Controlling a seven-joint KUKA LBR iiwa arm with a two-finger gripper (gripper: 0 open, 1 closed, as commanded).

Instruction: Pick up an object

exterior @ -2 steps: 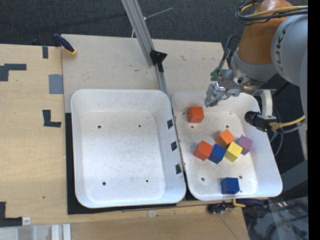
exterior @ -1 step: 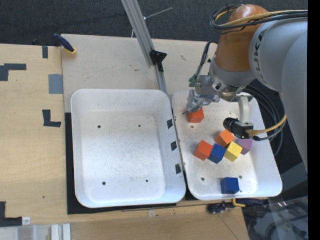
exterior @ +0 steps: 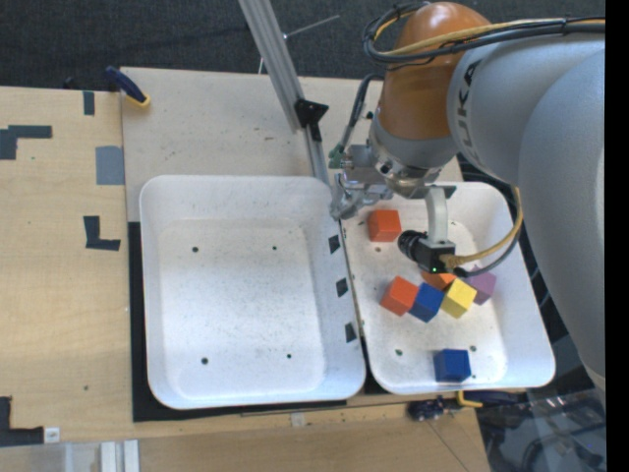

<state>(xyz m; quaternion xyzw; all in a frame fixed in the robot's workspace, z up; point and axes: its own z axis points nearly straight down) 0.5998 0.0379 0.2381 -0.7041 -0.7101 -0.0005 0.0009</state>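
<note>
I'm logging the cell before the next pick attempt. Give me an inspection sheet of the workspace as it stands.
Surface: bench bearing a left bin and a right bin, side by side.
Job's things: all in the right bin. Orange block alone; a cluster of red-orange block, blue block, yellow block and purple block; lone blue block nearest the front.
Clutter: nothing seen.
Grippers: gripper at the right bin's far left corner, beside the orange block.
Cables: black cables looped over the orange band.
Surroundings: tape marks, clamp, slanted metal bar.
</note>
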